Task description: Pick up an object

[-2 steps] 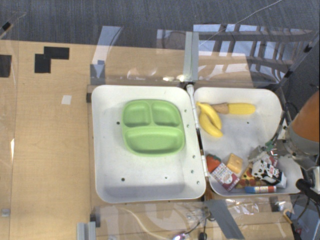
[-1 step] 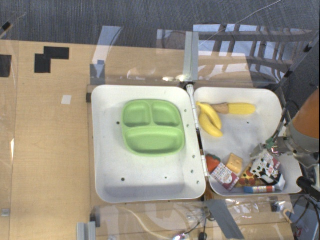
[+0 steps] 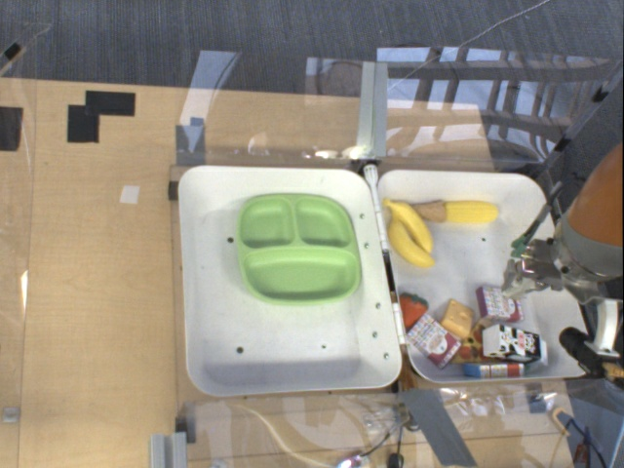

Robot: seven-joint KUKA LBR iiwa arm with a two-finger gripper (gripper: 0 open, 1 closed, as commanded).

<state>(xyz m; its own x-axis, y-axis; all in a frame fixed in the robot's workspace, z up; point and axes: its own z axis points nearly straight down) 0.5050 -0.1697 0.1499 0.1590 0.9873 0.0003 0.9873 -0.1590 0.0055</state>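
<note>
Along the near edge of the right bin (image 3: 546, 198), a marker-like stick with red and blue parts (image 3: 494, 370) lies flat, and just behind it sits a small black-and-white carton (image 3: 511, 343). Toward that bin's near-left corner a red-and-white packet (image 3: 433, 341) leans beside a tan block (image 3: 457, 318), with a red strawberry-shaped toy (image 3: 413, 310) tucked against the left wall. A pink-and-white packet (image 3: 498, 304) lies a little farther back, close to the right of the tan block. Above this packet hangs the end effector (image 3: 518, 273), reaching in from the right under the grey arm (image 3: 591, 252) with its orange band; whether its fingers are apart or together cannot be told, and nothing shows between them. Farther back, near the left wall, a yellow banana (image 3: 410, 233) curves across the bin floor, and by the far edge a second yellow banana-like piece (image 3: 470, 213) lies crosswise with a brown piece (image 3: 429, 211) touching its left end. Over in the left bin (image 3: 210, 291), a green divided plate (image 3: 297, 247) rests flat around the middle, nearer the far edge, with two small compartments at the back and one long one in front. Both bins sit side by side on the wooden bench (image 3: 88, 281), which carries black square marks (image 3: 97, 113) near its far-left corner.
</note>
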